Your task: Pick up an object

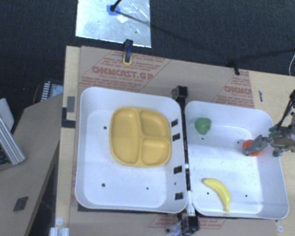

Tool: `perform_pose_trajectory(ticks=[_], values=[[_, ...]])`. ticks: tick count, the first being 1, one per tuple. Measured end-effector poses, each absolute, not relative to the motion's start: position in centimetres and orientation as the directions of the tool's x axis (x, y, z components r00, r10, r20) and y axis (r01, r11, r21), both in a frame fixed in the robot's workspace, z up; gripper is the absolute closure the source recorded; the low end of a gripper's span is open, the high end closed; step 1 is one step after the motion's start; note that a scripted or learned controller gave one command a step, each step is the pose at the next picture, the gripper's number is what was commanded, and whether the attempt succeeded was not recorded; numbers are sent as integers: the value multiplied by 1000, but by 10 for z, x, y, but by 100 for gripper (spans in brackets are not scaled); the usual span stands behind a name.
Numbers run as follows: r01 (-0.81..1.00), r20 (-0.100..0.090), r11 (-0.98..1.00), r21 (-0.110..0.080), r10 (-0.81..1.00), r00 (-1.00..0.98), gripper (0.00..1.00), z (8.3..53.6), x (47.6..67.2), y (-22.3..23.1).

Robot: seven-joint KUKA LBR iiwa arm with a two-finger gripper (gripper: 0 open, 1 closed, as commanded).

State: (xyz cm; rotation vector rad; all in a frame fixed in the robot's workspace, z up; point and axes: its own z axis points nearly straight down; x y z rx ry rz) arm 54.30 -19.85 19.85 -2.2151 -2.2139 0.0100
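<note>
- Dark carpet floor behind, light wood surface (pixel 42 131) in front, covered by a brown cardboard sheet (pixel 157 71) with red print.
- Shiny foil-like square (pixel 115 12) on the floor at top, blue bit on it, thin dark cable running off it.
- Two shallow white bins side by side on the cardboard, touching along a black clipped seam in the middle.
- Left bin (pixel 87 181): holds one yellow divided tray (pixel 139 136), three compartments, lying flat near the bin's centre, nothing in the compartments.
- Right bin (pixel 269 199): holds three small things, well apart from each other.
- Yellow banana (pixel 218 192) near the front of the right bin, lying flat, curved.
- Green lump (pixel 203 125) near the back left corner of the right bin, close to the seam.
- Orange object (pixel 250 147) at the right side of the right bin, partly hidden under the tool.
- Arm comes in from the right edge; tool (pixel 259 144) is low inside the right bin, right at the orange object, touching or just over it.
- Tool fingers: cannot tell whether apart or together, too small and blurred.
- Yellow and blue clamp (pixel 128 52) at the cardboard's back edge.
</note>
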Motion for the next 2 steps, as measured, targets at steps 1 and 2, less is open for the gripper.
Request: perform_pose_trajectory(ticks=[1,2], values=[[1000,0,3,1,1000,-3,0,206,546,-198],[1000,1,0,-3,1000,0,0,145,540,-201]])
